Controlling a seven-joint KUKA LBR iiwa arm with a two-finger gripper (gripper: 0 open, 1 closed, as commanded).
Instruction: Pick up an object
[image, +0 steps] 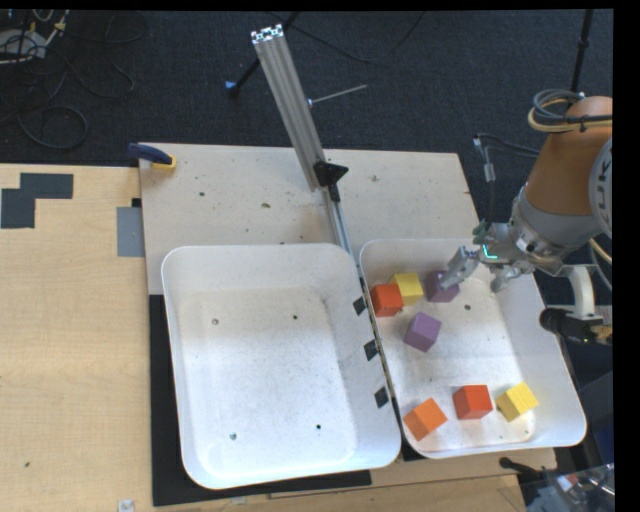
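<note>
The right bin (560, 385) holds several small cubes. A red cube (387, 298) and a yellow cube (408, 289) touch near its far left corner. A dark purple cube (441, 287) lies just right of them, and a lighter purple cube (422, 331) sits a little nearer. Along the near side are an orange cube (426, 417), a red cube (472, 402) and a yellow cube (517, 401). My gripper (479, 273) hangs over the bin's far edge, open, with its left fingertip (457, 272) right beside the dark purple cube. Nothing is between the fingers.
The left bin (190, 275) lies beside the right one, joined by black clips (368, 348). A slanted aluminium post (295, 105) rises behind the bins. The grey and orange arm (565, 190) enters from the right. A blue-and-yellow clamp (152, 155) lies at the board's far left corner.
</note>
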